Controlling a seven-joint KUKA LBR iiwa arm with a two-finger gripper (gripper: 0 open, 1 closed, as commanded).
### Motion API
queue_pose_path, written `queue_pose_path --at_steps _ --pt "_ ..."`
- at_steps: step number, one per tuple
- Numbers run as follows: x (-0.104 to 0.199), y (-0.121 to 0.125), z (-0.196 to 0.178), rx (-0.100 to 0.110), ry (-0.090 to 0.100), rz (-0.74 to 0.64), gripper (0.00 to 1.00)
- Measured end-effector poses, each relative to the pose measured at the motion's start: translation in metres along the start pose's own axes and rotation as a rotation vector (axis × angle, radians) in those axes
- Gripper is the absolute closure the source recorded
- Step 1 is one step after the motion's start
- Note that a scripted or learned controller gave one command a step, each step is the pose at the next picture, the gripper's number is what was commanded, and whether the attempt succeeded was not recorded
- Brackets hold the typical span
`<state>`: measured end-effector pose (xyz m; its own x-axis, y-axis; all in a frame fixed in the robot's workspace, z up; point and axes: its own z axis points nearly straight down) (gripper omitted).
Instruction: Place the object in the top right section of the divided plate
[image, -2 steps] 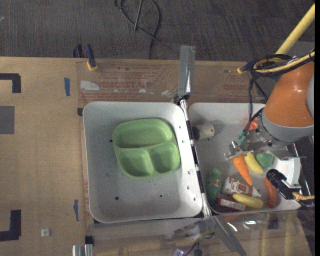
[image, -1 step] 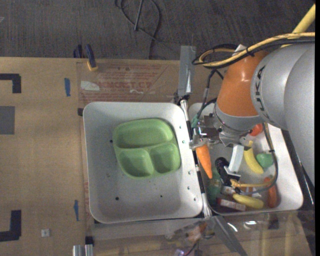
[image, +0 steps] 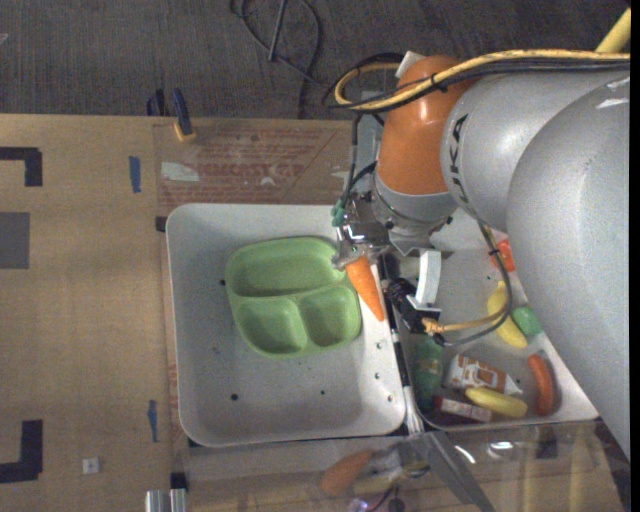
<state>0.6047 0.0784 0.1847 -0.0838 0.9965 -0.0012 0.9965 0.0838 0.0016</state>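
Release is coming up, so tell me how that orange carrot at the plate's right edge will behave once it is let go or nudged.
The carrot looks rigid and plastic-smooth, so probably light and a bit slippery. Its tapered, round body suggests it may roll in a curve. It overlaps the raised rim of the green divided plate, so it could slide off toward the bin floor.

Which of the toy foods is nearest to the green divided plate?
The orange carrot: it hangs at the plate's right edge, just under the gripper. The other toy foods, such as the yellow banana, lie in the right bin.
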Motion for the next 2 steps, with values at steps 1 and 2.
queue_pose_path --at_steps 1,2 --pt "0.062 -0.014 -0.084 0.002 0.0 0.319 1.0" --pt "0.09 0.006 -0.055 0.002 0.0 0.471 1.0"
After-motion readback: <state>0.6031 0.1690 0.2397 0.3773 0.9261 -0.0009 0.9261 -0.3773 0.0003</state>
